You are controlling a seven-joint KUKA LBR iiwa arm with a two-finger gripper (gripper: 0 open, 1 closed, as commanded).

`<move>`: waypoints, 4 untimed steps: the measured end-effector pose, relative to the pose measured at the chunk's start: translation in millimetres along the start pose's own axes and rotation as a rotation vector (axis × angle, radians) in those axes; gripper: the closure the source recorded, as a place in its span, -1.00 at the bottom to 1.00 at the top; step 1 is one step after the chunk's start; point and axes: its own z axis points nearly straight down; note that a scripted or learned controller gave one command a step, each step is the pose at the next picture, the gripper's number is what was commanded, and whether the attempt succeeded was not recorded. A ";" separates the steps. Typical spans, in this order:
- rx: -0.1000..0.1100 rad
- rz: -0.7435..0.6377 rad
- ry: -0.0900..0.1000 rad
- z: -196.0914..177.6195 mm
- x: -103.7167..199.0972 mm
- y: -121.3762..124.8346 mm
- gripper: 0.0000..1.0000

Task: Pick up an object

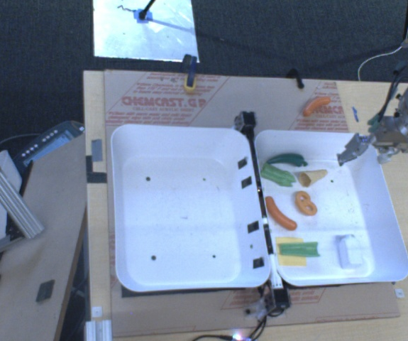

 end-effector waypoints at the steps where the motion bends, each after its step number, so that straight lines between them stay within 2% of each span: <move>1: 0.003 -0.005 0.004 167.6 60.5 23.6 -1.00; 2: -0.002 -0.002 0.000 150.5 56.7 24.5 1.00; 3: -0.020 -0.004 -0.002 -189.3 84.8 29.6 1.00; 4: 0.006 -0.008 0.003 -55.0 149.7 82.0 1.00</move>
